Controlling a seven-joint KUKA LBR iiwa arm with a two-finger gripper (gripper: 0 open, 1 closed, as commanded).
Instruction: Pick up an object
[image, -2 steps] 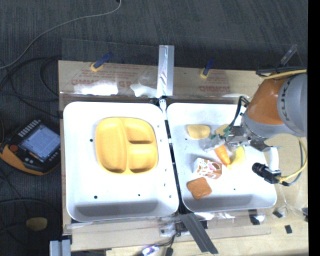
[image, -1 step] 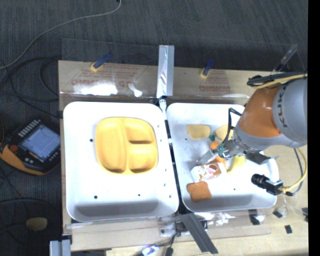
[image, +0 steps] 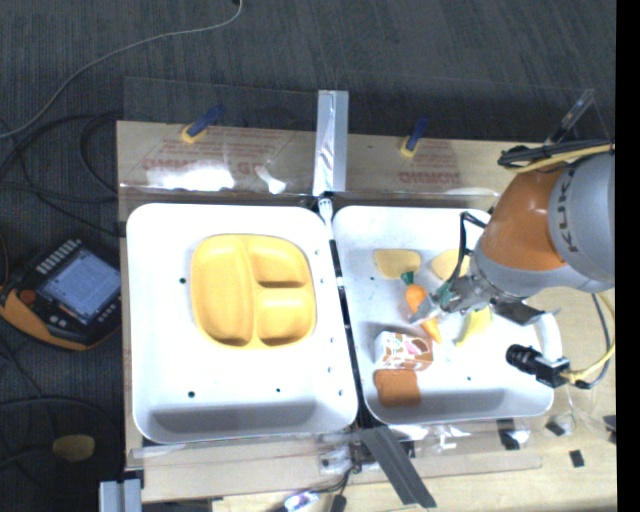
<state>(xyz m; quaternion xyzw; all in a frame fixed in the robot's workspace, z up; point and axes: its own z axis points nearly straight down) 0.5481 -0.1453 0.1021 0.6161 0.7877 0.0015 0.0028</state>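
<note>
My gripper (image: 449, 298) hangs low over the middle of the right bin (image: 520, 400), with the arm coming in from the right. Just to its left lies a small orange carrot-like piece (image: 414, 296); whether they touch I cannot tell. A smaller orange bit (image: 431, 328) sits just below it. A yellow banana-shaped piece (image: 478, 322) lies under the wrist, and a pale yellow piece (image: 443, 265) is partly hidden behind the gripper. A tan wedge (image: 395, 262) lies toward the bin's back left. A white patterned packet (image: 405, 350) and a brown block (image: 397, 388) rest near the front.
The left bin (image: 160, 380) holds a yellow divided tray (image: 253, 289). A raised divider (image: 340, 300) separates the two bins. A handheld controller (image: 62, 292) lies on the floor at far left.
</note>
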